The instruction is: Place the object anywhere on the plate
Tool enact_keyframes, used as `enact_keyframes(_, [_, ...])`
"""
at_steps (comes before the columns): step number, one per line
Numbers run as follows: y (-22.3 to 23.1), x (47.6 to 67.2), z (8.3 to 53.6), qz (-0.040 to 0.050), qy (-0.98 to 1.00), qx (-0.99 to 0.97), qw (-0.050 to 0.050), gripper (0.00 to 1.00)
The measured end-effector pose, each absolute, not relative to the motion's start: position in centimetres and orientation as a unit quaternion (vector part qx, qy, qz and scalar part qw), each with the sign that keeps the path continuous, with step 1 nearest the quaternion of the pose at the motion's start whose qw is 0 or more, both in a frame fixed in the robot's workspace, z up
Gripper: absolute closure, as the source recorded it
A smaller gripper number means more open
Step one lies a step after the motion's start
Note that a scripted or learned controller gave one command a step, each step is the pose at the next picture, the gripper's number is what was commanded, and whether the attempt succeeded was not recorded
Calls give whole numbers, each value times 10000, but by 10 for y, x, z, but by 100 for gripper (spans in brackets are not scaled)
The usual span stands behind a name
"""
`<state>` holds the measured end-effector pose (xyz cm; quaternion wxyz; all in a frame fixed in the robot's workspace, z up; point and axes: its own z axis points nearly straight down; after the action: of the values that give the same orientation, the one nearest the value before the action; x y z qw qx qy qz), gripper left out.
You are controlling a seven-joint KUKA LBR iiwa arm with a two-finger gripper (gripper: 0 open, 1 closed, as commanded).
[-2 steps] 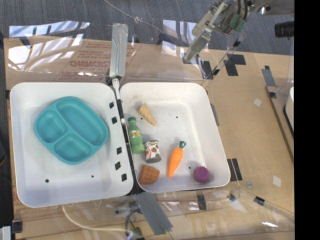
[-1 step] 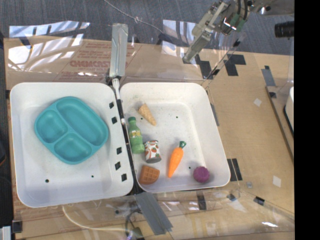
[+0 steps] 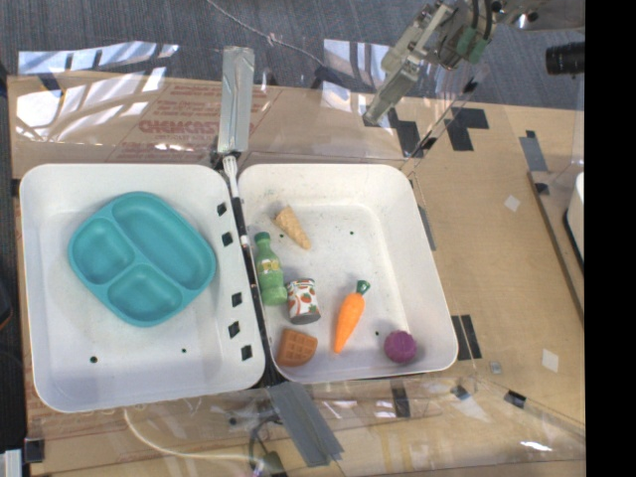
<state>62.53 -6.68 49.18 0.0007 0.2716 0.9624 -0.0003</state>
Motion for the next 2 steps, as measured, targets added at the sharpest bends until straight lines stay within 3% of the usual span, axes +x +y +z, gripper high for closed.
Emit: enact_keyframes(2, [-67, 625, 492, -3, 9624, 2716, 7, 0])
